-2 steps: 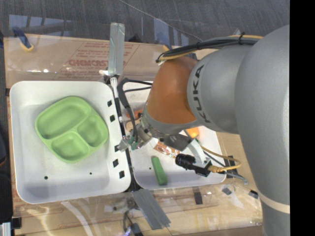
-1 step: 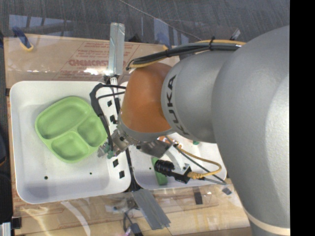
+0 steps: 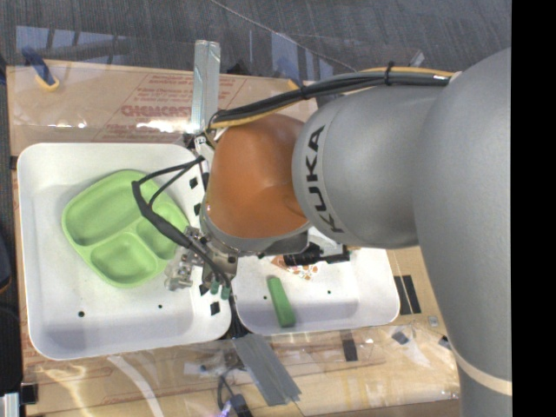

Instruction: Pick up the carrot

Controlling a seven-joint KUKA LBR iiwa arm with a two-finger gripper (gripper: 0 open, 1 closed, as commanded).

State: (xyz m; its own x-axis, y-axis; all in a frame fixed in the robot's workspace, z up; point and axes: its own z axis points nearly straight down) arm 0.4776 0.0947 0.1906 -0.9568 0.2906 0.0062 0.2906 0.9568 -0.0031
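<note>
The hand [image 3: 193, 274], apart or together I cannot tell, hangs at one shallow white plastic bin's [image 3: 35, 233] inner edge, while what seems the small orange carrot [image 3: 301, 268] lies beyond it toward the arm's side, in the neighbouring white bin [image 3: 375, 307], long axis hidden under the grey arm [image 3: 391, 172].

I see dark grey carpet [image 3: 104, 7] beyond the bench; brown cardboard [image 3: 130, 102] under clear plastic covers the bench top.

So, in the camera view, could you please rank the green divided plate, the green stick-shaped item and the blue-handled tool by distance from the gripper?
From the gripper:
1. Green divided plate, just left, left bin.
2. Green stick-shaped item, right, right bin.
3. Blue-handled tool, far top-left, outside the bins.
</note>
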